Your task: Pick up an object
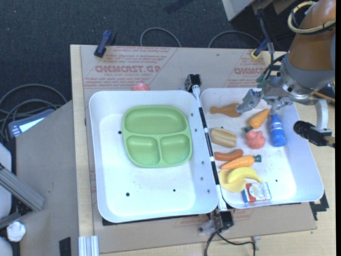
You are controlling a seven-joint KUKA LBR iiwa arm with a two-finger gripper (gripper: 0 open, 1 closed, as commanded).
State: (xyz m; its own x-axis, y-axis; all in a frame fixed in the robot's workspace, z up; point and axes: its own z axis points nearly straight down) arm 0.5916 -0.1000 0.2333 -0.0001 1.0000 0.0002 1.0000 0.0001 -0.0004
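The right bin (306,169) holds several toy foods: a brown drumstick (226,110), a small orange carrot (259,118), a blue bottle (277,132), a pink lump (256,138), a bread roll (224,137), a red sausage (228,156), a longer carrot (242,162), a yellow banana (240,177) and a small red, white and blue box (258,192). My gripper (261,106) hangs over the far part of this bin, just above the small orange carrot. Its fingers (248,101) stand apart, open, with nothing between them.
The left bin (106,185) holds a green divided plate (157,135). A black clip (193,81) sits at the far end of the divider between the bins. Brown board surrounds both bins, with cables beyond it.
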